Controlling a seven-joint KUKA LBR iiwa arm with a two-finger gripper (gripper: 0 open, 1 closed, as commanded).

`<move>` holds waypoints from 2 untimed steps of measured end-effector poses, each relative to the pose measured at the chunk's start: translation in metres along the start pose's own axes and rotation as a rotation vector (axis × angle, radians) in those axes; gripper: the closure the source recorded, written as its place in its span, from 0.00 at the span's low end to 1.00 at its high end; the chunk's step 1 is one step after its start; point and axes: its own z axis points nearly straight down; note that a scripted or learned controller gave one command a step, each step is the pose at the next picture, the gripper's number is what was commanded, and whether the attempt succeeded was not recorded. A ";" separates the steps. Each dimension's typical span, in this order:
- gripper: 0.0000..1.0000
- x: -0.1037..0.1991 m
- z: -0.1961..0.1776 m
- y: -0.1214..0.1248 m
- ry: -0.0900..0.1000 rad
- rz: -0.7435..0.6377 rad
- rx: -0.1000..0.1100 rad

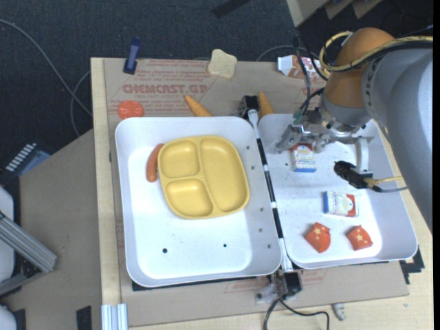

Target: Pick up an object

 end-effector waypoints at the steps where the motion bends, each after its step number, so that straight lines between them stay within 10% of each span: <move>1: 0.00 -0.021 0.000 0.011 -0.001 0.001 -0.001; 2: 1.00 -0.021 -0.010 0.011 -0.002 0.000 -0.004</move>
